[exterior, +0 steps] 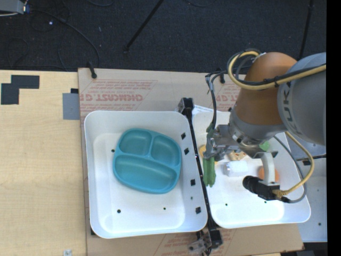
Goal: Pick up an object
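Green object (208, 170) in right bin (250, 217), just below end effector (211, 149); finger state unclear

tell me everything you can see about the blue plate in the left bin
The blue plate is a teal, plastic-looking divided tray with rounded corners: two small compartments along its far side, one long one along the near side. It lies flat and right way up, turned slightly askew, on the floor of the left bin. All three compartments look bare.
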Robot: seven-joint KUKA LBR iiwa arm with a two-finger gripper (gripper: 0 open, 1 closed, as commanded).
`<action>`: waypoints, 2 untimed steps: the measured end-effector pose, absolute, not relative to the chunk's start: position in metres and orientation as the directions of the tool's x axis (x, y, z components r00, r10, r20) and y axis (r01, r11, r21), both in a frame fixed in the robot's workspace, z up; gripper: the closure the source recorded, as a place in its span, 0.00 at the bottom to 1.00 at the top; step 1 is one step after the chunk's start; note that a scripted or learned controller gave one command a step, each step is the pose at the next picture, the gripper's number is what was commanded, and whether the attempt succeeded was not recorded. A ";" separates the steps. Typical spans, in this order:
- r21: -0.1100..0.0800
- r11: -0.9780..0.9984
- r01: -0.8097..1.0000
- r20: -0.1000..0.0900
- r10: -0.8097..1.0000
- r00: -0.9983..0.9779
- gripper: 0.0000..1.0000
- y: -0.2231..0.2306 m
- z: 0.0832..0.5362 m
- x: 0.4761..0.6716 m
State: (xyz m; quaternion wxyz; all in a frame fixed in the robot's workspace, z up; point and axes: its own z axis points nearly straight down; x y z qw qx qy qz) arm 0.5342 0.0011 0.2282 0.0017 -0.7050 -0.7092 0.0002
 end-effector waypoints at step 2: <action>-0.004 0.005 1.000 0.001 1.000 -0.005 1.00 0.094 0.237 0.550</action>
